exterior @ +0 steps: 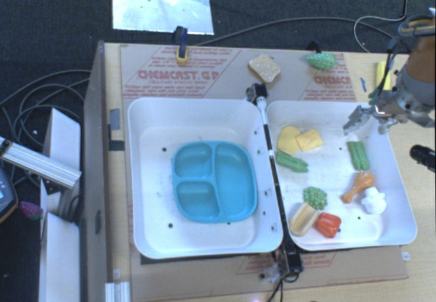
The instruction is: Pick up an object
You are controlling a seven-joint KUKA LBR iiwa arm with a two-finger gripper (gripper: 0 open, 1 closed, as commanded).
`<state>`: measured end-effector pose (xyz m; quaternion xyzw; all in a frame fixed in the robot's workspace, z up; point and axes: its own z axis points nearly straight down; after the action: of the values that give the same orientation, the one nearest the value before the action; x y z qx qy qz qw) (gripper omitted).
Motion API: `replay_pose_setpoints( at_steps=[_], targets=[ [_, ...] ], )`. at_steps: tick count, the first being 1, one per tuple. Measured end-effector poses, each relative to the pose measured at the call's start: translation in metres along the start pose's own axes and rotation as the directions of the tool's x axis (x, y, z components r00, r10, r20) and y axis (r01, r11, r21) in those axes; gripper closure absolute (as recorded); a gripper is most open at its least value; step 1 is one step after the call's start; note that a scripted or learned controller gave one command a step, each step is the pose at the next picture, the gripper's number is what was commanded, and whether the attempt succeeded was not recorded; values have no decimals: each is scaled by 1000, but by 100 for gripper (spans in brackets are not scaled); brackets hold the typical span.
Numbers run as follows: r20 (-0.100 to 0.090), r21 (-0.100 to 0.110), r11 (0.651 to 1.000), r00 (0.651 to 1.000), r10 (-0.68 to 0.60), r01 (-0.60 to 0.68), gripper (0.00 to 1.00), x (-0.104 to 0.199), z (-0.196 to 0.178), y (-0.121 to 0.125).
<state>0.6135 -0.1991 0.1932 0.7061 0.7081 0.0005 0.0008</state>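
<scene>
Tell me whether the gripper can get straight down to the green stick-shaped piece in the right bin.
Probably yes. The gripper hangs above the right bin, just up from the green stick-shaped piece, which lies apart from the chicken leg with nothing over it.

Dark carpet floor [54, 14] surrounds the brown bench [225, 69], cables [41, 89] trailing.

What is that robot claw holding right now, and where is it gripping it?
Nothing. The gripper hangs open over the right bin, above the green bean-like piece, with no toy food between its fingers.
</scene>
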Motion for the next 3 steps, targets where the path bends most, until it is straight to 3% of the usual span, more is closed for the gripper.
replay_pose_setpoints(
  at_steps=[1, 2, 3],
  targets=[
    [-1, 2, 1000, 1000, -2, 2, 0, 60, 59, -32],
    [-1, 2, 1000, 1000, 1, -1, 0, 93, 61, -97],
    [-1, 1, 1000, 1000, 2, -2, 0, 114, 109, -107]
  ],
)
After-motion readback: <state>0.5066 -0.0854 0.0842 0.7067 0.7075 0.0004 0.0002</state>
